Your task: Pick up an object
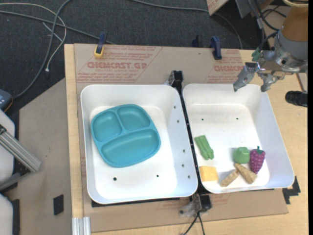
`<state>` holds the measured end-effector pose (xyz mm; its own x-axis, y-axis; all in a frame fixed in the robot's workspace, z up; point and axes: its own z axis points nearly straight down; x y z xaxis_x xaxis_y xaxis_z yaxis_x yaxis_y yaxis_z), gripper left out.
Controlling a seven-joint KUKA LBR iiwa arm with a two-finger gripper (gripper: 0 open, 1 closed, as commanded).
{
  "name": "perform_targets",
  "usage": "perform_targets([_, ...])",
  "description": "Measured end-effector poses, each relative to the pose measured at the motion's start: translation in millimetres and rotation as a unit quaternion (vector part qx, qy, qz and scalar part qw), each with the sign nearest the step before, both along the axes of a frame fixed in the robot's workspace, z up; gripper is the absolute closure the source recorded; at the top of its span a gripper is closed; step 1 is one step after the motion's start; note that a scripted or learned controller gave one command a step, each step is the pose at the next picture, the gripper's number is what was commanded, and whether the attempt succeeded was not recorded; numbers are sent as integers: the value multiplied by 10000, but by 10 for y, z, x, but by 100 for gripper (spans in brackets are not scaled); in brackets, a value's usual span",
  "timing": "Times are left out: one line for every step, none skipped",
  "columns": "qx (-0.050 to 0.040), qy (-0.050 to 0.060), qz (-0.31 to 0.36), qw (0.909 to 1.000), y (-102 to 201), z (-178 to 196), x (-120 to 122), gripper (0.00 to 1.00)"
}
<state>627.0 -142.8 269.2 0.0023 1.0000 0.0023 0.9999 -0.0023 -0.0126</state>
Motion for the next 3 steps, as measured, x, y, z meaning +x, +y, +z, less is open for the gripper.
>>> perform_targets([-10, -59, 12, 10000, 2, 68, 20, 0])
perform_targets([-5, -33, 6, 10000, -67, -414, -46, 0])
perform_targets([-2, -26, 10, 10000, -54, -1050, -62, 0])
